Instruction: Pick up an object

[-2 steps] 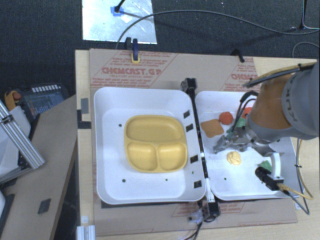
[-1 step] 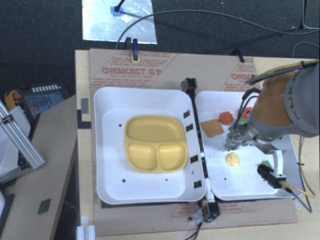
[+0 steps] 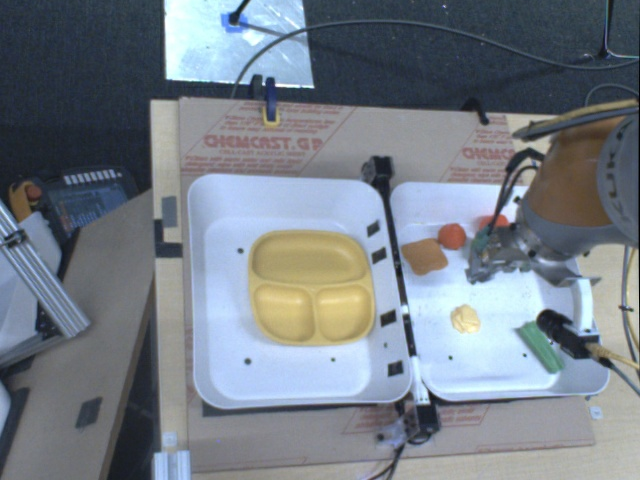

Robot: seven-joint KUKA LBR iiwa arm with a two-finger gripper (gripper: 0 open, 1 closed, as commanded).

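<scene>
In the right bin (image 3: 500, 378) my gripper (image 3: 481, 268) hangs low over the floor near the middle, with the arm reaching in from the right. Just left of it lies a flat brown piece (image 3: 425, 256). A small red-orange ball (image 3: 452, 234) sits behind that piece. Another orange thing (image 3: 491, 222) peeks out behind the gripper, partly hidden by it. In front of the gripper, a pale yellow lump (image 3: 465, 319) rests apart from it. A green block (image 3: 537, 346) lies near the front right corner.
The left bin (image 3: 225, 268) holds a yellow divided plate (image 3: 308, 286) at its middle. A black hinge strip (image 3: 392, 268) runs between the two bins. Bare white floor lies at the front of the right bin.
</scene>
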